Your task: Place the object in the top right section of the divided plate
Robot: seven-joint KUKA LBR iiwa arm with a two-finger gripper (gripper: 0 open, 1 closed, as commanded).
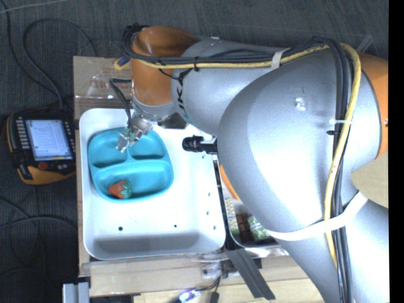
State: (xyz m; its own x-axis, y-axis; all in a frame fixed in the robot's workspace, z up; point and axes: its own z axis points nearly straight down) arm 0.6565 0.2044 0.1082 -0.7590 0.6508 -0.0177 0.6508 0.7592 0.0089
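In the camera view we see the grey arm [278, 137] sweep in from the right and cover much of the frame, its orange band [154, 65] sitting above the wrist at the far side of the scene. The gripper [126, 141] points down over the far part of the blue divided plate [161, 180], its tip just above the ridge between the two far sections. We cannot tell whether the jaws are apart or together; they look small and blurred from here, and we see nothing between them.

The plate lies in the left white bin [151, 238], toward its far left part. The object [120, 189], a small orange-red thing with a green part, rests in the plate's near section, close to the left rim and well apart from the gripper.

The right bin [235, 235] is mostly hidden under the arm; in the strip that shows we make out some greenish items [252, 227]. On the floor to the left of the surface [95, 74] sits a control pendant [43, 145] with a lit screen, and dark cables [44, 40] trail beyond it.
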